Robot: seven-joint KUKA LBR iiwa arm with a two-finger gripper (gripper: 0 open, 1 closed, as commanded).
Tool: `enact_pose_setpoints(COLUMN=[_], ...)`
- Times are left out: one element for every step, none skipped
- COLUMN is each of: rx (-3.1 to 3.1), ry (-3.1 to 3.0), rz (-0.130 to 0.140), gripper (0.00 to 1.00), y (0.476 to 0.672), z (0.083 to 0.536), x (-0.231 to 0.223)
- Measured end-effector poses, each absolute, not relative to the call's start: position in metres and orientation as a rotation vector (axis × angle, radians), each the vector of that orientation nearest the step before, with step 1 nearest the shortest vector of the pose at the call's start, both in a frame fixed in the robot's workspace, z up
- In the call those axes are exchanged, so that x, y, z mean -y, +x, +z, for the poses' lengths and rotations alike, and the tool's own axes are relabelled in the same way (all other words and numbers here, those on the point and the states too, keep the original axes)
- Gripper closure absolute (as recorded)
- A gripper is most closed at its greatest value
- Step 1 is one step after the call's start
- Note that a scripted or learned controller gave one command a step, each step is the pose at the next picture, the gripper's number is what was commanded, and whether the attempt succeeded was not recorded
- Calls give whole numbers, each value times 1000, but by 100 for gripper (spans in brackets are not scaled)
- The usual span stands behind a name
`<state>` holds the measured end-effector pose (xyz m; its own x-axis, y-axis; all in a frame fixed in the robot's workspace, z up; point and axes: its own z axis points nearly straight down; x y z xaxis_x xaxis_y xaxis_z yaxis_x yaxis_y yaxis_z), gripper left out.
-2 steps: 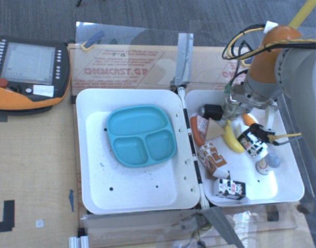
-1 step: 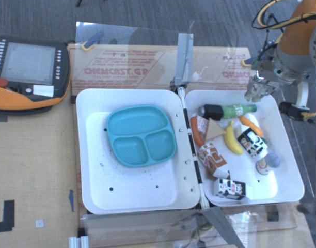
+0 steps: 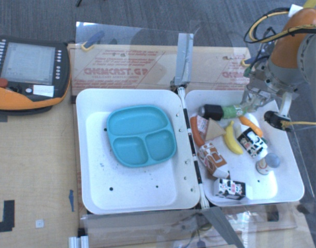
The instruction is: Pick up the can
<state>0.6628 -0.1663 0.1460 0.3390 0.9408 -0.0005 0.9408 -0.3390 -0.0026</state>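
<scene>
Gripper [image 3: 252, 103] hangs over the far side of the right bin [image 3: 297, 182], just beside the green bottle [image 3: 226, 111]; whether it is parted or closed cannot be told. The can [image 3: 214, 159], as I read the brown-and-white cylinder, lies on its side well apart from the gripper, toward the view's lower left, past the banana [image 3: 231, 140]. Likely light, stiff and smooth, apt to roll; best taken across mid-body, square to its long axis.

Can [image 3: 252, 143]: small, black-and-white patterned, lying on its side, tilted diagonally, in right bin's middle-right area, just beside banana and below orange carrot.
</scene>
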Motion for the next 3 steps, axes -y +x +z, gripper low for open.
enact_pose_setpoints(rx=[1728, 1659, 1666], ry=[-2627, -2671, -2671], rz=[-2, -1, -2], gripper=[100, 100, 100], y=[668, 668, 669], z=[186, 210, 221], x=[198, 208, 206])
